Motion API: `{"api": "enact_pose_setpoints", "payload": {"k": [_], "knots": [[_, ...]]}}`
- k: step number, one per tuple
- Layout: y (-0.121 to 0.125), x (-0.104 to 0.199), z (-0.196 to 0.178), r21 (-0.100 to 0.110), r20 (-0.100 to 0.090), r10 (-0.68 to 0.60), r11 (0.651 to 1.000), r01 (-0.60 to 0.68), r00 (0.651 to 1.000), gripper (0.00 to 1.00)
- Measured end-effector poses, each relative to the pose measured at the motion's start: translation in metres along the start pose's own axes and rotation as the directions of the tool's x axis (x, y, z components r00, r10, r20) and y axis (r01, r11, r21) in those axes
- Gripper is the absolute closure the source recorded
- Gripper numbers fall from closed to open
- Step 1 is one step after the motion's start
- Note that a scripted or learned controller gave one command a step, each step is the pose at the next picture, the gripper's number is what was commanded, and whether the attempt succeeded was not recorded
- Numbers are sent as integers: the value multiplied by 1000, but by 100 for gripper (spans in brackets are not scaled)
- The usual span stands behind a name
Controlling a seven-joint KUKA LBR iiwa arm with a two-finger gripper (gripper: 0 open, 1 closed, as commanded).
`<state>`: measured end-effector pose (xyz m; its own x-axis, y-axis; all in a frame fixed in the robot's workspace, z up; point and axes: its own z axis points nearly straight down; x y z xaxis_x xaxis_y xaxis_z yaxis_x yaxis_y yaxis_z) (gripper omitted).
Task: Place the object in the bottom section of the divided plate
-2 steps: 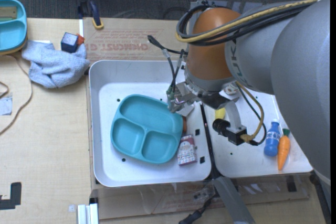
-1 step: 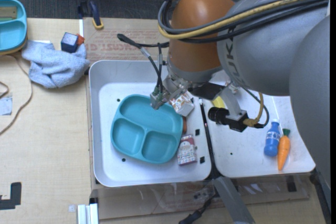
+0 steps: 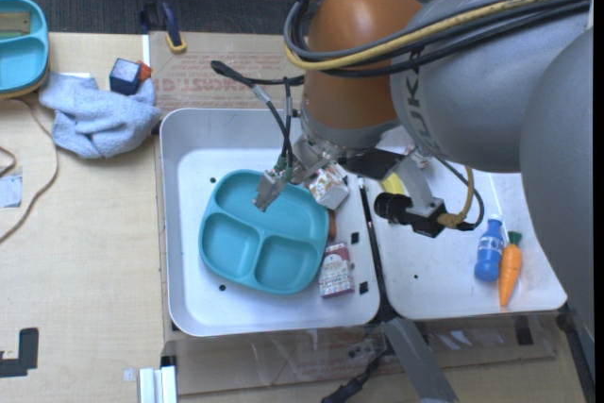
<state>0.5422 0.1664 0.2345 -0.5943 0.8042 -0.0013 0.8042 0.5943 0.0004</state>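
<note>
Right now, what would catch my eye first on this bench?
The big grey arm with its orange band, reaching in from the right, its end effector over a turquoise divided plate in the left bin. In the right bin lie a blue bottle and a toy carrot.

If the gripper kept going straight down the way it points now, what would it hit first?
Most likely the divided plate: the gripper sits over the plate's upper section near the rim. Height above it is unclear from this slanted view.
</note>
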Motion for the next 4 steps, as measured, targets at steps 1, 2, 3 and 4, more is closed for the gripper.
{"api": "enact_pose_setpoints", "payload": {"k": [1, 2, 3, 4], "knots": [[0, -2, -9, 0, 1, 2, 1000, -2, 1000, 100], [0, -2, -9, 0, 1, 3, 1000, -3, 1000, 0], [0, -4, -17, 1, 2, 5, 1000, -5, 1000, 100], [0, -4, -17, 1, 2, 5, 1000, -5, 1000, 0]]}}
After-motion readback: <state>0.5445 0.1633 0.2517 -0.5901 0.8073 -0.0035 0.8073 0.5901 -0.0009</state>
